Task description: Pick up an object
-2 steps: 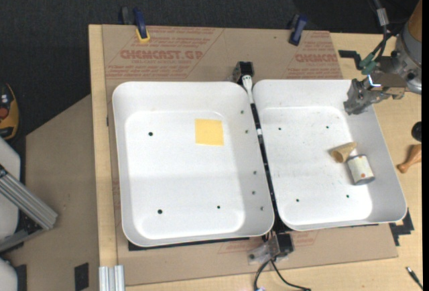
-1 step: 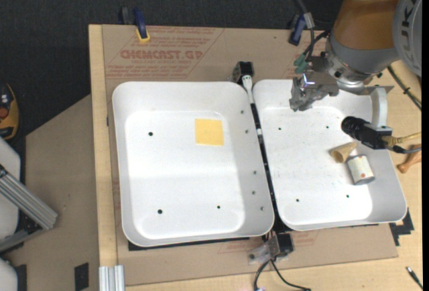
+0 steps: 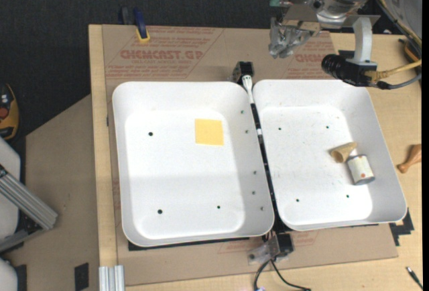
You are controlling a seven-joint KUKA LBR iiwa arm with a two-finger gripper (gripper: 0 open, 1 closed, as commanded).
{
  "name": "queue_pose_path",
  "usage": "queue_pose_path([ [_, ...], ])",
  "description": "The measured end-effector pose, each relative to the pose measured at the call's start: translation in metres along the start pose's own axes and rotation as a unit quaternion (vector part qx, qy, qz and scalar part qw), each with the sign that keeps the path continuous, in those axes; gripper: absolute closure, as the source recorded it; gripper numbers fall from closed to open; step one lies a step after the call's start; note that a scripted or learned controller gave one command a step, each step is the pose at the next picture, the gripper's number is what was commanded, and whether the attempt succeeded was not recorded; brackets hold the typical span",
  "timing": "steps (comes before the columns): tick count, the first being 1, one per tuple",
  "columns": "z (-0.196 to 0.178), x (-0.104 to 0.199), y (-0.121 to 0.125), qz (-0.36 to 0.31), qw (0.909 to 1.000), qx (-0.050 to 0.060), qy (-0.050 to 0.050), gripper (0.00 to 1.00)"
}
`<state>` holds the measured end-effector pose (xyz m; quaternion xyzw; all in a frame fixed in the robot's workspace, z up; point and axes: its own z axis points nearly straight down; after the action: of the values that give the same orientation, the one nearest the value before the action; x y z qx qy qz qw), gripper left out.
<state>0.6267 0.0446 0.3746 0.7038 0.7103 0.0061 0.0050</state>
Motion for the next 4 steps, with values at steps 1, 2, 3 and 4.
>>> queue_pose_path([
  [1,0.098,0.072,0.039,0.001,0.9999,0.011,0.000,1.00],
  [2,0.071,0.127,0.040,0.001,1.0000,0.005,0.001,1.00],
  [3,0.042,0.166,0.041,0.003,1.0000,0.005,0.000,1.00],
  [4,0.108,0.164,-0.034,0.005,0.9999,0.014,-0.002,1.00],
])
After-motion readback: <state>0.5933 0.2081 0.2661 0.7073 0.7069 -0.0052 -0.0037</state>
